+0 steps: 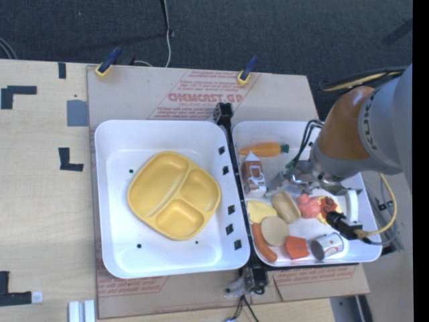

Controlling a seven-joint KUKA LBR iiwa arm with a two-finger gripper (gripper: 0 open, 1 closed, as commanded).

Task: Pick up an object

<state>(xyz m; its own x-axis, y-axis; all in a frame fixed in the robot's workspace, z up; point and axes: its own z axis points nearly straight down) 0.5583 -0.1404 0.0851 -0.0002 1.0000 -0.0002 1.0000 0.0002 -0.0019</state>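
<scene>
Holding one yellow tray (174,194) in left bin (107,180), pincer (295,176) grip state unclear, one carrot (266,149).

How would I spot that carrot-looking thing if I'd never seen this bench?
Find the right-hand white bin, the crowded one under the grey arm. Look along its far edge, beside the divider: the toy carrot lies there on its side, long and orange with a green tip, apart from the pile.

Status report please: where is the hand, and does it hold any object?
Hand low in right bin, nothing seen held. Carrot, bread roll close by. Yellow tray in left bin.
</scene>
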